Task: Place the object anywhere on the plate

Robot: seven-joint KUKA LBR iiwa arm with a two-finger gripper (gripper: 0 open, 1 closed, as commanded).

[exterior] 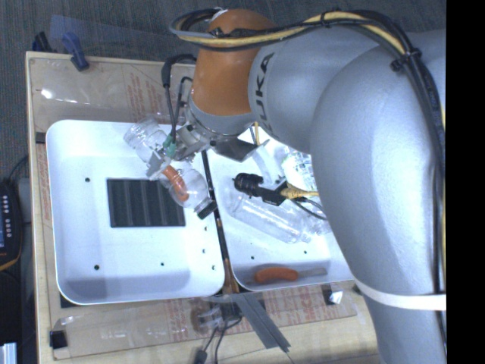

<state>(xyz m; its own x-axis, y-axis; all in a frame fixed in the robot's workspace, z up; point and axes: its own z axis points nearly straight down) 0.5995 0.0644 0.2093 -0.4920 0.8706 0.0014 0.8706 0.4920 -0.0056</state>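
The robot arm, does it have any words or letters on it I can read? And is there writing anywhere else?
"UKA" on the grey arm, just below the orange band; the curve of the arm hides where the word starts.
Faint reddish print on the clear sheet behind the left bin: too blurred to read.
Printing on the clear packaging in the right bin: too small to read.

"UKA" lettering on arm [261,89]
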